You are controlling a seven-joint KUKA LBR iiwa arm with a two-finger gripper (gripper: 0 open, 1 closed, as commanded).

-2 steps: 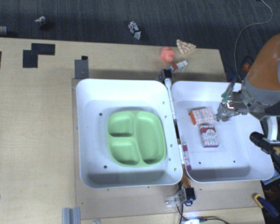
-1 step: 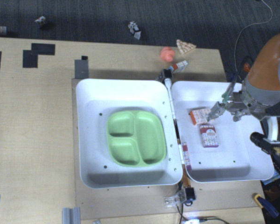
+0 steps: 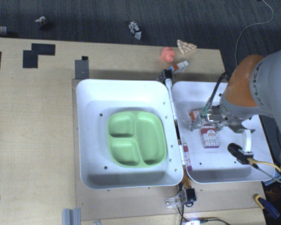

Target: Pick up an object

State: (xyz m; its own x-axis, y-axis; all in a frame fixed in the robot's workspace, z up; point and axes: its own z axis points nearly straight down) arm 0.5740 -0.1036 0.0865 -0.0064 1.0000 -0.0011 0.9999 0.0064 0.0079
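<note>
Camera view: small red-and-white box (image 3: 210, 137) lies flat, mid right bin (image 3: 215, 167).
Gripper (image 3: 197, 119): just beside box's far end; spread or pressed together, cannot tell.
Handling: likely light, stiff card; pinch across narrow sides.

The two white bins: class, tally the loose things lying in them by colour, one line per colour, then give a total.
Green: 1, the divided plate in the left bin
Red and white: 1, the small packet in the right bin
Total: 2 that show clearly
</note>
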